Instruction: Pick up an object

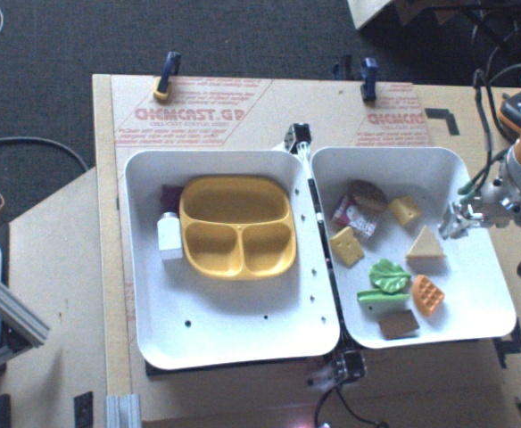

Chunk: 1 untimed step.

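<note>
My gripper [452, 223] hangs at the right bin's [479, 315] right wall; whether the jaws are parted or hold anything, I cannot tell. Nearest target: pale tan wedge-shaped block [425, 244], just beside. Descend centred over it, clear of the wall.

You've got gripper [454, 222] over R bin [475, 178], beside tan wedge [425, 244]. Yellow tray [237, 226], white bottle [169, 236] in L bin [144, 266].

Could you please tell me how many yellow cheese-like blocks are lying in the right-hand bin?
2. One yellow block lies near the bin's far side, beside the brown item; the other lies near the divider, left of the green leafy toy. None looks hidden.
</note>
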{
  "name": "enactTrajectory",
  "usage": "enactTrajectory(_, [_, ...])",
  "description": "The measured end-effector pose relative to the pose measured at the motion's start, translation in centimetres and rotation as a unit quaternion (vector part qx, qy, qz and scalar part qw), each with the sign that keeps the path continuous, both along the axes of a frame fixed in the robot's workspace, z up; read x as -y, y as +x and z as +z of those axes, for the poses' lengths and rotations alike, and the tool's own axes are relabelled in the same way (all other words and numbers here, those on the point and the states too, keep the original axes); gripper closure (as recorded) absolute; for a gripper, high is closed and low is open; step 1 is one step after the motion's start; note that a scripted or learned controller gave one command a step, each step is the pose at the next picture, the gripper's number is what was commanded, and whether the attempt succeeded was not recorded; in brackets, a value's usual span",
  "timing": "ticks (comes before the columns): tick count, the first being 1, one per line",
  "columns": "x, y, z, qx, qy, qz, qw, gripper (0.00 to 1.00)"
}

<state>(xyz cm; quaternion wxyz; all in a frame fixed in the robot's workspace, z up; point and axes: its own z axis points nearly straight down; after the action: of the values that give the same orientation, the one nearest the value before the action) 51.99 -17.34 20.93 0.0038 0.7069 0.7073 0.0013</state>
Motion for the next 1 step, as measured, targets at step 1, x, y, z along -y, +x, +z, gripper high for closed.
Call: enactTrajectory(1, [0.03,0.1,1.67,-0.001,0.0006,0.0,1.0,1.0])
